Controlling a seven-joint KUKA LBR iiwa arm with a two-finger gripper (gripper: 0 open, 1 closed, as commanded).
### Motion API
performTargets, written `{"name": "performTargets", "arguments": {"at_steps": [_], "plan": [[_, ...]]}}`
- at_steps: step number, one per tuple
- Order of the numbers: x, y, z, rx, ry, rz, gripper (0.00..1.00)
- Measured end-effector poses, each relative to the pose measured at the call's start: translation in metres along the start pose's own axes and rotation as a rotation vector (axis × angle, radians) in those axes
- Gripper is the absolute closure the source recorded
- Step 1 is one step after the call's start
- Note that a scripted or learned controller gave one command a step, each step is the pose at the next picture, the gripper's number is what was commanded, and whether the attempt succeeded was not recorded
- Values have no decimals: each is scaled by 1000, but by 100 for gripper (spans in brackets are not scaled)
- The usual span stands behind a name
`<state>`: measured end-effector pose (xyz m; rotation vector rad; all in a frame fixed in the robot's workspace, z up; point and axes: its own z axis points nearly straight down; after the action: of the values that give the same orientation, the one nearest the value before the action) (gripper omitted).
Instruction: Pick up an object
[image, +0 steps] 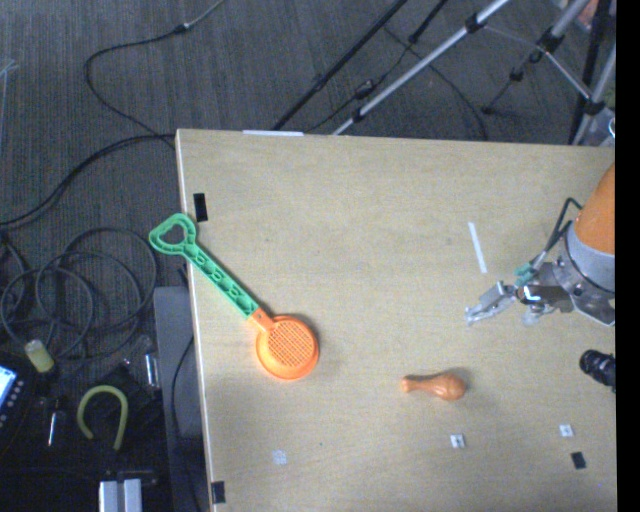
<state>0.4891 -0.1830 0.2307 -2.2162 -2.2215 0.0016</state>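
Observation:
An orange strainer with a long green handle lies on the left part of the pale wooden bench top. Nearer the front, right of the middle, rests a small orange pear-shaped piece. My gripper reaches in from the right, pointing left and hanging low above the board. It is above and to the right of the orange piece, apart from it. I see nothing held in it.
A thin white stick lies just behind the gripper. Small white and black tags dot the front right of the board. Cables and a green hoop are on the floor to the left, past the board's edge.

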Motion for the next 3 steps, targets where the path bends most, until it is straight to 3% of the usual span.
{"name": "performTargets", "arguments": {"at_steps": [1,2,3], "plan": [[80,24,148,2,1,-65,0],[80,24,140,4,3,-64,100],[80,24,140,4,3,-64,0]]}}
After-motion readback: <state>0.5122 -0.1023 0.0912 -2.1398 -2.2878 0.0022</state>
